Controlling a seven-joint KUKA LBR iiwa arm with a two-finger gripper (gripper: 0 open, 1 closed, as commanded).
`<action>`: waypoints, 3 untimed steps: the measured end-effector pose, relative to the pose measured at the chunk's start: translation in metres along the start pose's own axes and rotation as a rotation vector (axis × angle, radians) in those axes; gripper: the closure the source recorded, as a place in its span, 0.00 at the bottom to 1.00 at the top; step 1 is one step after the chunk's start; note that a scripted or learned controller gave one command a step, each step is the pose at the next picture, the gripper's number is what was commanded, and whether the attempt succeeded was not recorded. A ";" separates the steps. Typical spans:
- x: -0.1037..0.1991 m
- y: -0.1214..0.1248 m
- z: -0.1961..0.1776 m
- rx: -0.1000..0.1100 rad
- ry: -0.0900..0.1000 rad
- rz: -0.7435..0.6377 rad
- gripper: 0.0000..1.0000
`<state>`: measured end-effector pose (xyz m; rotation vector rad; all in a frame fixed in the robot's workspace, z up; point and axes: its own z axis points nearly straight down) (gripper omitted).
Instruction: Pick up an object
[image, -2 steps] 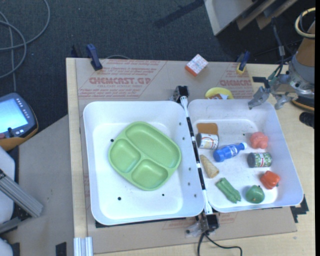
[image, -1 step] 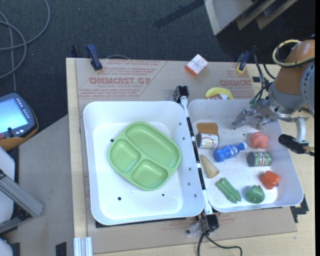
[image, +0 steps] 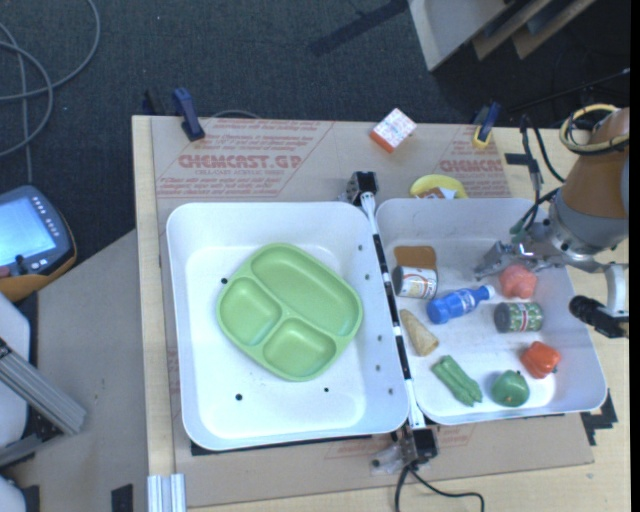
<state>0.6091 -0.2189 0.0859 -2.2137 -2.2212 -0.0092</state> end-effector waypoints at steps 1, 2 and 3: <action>-0.003 0.001 -0.010 -0.003 -0.007 0.001 1.00; 0.057 0.038 0.002 -0.004 -0.010 -0.002 1.00; 0.134 -0.002 -0.104 -0.004 -0.005 -0.003 1.00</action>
